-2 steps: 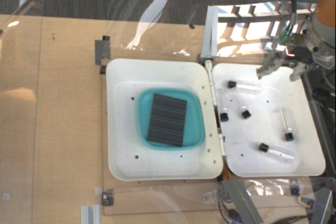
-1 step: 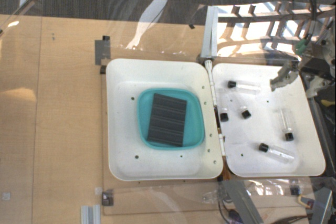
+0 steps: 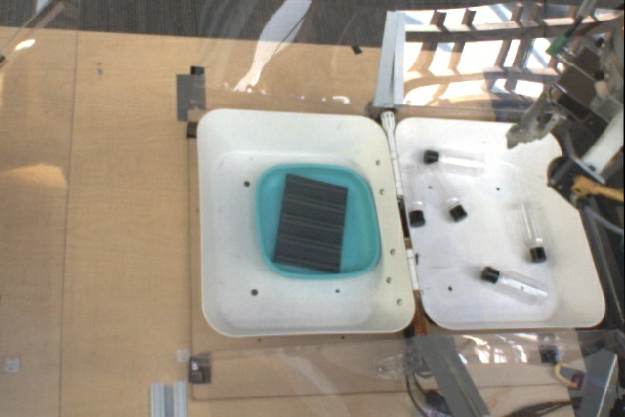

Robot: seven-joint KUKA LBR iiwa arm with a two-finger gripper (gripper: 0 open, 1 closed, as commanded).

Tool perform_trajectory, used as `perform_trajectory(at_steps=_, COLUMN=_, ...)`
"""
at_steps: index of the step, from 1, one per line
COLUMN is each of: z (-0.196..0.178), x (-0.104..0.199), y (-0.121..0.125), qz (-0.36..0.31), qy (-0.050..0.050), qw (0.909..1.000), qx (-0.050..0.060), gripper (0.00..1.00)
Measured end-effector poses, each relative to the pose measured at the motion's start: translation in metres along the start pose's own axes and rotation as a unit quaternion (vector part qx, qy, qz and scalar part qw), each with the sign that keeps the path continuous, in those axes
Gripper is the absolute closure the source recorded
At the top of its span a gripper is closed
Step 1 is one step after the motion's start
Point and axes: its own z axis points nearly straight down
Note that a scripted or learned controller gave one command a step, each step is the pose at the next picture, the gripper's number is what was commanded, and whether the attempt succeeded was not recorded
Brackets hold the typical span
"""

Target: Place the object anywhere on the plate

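Note:
A teal plate (image 3: 363, 234) sits in the middle of the left white bin (image 3: 225, 288). A dark grey ribbed rectangular block (image 3: 312, 222) lies flat on the plate, tilted slightly. My gripper (image 3: 530, 126) hangs at the far right edge of the view, over the back right corner of the right bin (image 3: 576, 308), far from the plate. Nothing is visible in it.
Several clear tubes with black caps lie scattered in the right bin, such as one (image 3: 451, 160) at the back and one (image 3: 512, 281) at the front, plus loose black caps (image 3: 456, 211). A metal frame (image 3: 469, 49) stands behind the right bin.

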Motion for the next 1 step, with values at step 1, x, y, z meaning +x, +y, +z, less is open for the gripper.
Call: perform_trajectory(at_steps=1, z=-0.0035, x=-0.0287, y=0.0253, qz=0.103, qy=0.000, qw=0.9947, qx=0.000, gripper=0.00)
